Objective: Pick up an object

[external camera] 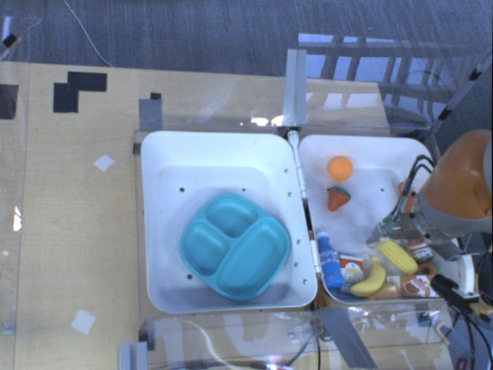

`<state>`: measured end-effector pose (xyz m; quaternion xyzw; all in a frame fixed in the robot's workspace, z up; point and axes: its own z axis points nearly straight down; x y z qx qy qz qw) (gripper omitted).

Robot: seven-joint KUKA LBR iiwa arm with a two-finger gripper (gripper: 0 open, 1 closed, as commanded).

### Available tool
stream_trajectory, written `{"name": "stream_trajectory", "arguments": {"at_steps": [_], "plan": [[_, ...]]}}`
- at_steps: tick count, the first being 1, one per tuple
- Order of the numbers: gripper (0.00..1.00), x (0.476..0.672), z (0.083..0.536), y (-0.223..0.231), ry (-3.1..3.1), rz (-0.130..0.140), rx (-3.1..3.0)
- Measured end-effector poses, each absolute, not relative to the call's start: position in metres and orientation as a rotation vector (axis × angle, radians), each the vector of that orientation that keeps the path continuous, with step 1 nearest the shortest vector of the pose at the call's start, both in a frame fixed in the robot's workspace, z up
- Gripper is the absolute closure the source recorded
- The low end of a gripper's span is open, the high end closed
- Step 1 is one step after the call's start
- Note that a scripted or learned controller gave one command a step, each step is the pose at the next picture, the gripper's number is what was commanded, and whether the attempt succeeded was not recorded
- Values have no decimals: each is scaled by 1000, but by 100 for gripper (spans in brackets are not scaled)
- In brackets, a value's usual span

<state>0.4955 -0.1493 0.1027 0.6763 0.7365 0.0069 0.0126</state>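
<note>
The arm [462, 187] hangs over the right bin [370, 149], near its right side. The gripper [394, 230] is just above a yellow corn [397, 256]. Whether it is open or shut, I cannot tell. A curved banana [368, 280] lies just beside the corn. A round orange [340, 168] and a red strawberry [337, 198] sit farther up. A blue bottle [327, 259] lies by the left wall. The left bin [166, 160] holds a smooth blue plate [235, 245] with three parts.

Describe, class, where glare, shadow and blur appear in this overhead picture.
Camera view: bright glare spots on the clear panel above the bin divider; soft shadow under the blue plate in the left bin; the arm's orange band looks blurred; toy food stays fairly sharp.
</note>
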Motion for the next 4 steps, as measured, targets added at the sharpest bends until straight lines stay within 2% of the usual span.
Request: {"name": "stream_trajectory", "arguments": {"at_steps": [1,2,3,4], "plan": [[100,489,216,-88,2333,7,2096],[0,489,216,-88,2333,6,2097],[0,508,181,-159,2428,2,1988],[0,520,140,-173,2493,3,1905]]}}
